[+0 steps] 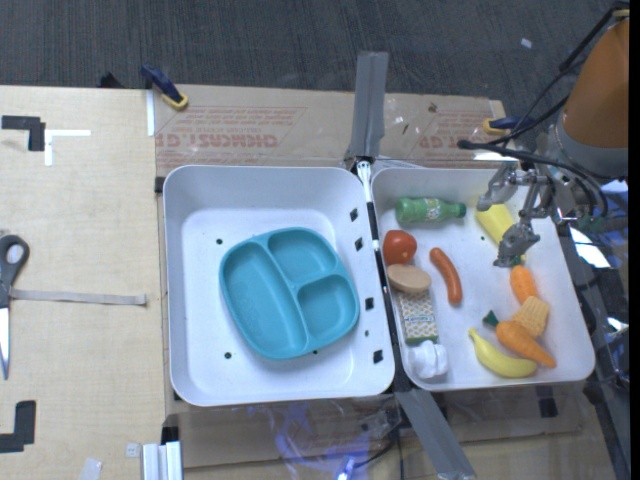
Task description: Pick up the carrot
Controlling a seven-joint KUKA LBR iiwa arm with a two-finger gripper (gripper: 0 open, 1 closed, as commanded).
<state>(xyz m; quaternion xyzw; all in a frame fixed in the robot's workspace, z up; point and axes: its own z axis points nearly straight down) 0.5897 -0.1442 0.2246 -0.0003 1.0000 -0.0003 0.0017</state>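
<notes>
Red printed lettering runs across the brown cardboard sheet (300, 128) behind the bins, seen upside down and mirrored; it cannot be read with confidence. The green bottle (428, 209) carries a pale label, print too small to make out.

The carrot (522, 341) lies in the right bin (578, 363), toward the bin's 5 o'clock corner: tapered orange body, dark green stub at its left end. The claw (513, 243) hangs over the same bin near its 1 o'clock area; the carrot sits at about 6 o'clock from the claw, well apart. Between them lie a small orange piece (522, 282) and a yellow corn cob (533, 315), the cob touching the carrot's upper side. The claw's metal fingers point down with nothing visible between them; how wide they stand cannot be told.

Other contents of the right bin: yellow banana (500, 358) just beside the carrot at its 7 o'clock, red sausage (446, 274), red tomato (399, 246), round tan bread slice (409, 280), a white crumpled item (430, 359), a yellow block (492, 221) beside the claw.

The left bin (190, 368), smooth white plastic, holds a blue three-compartment plate (289, 292). Scissors (8, 288) lie on the wooden bench (80, 368) at 9 o'clock.
</notes>
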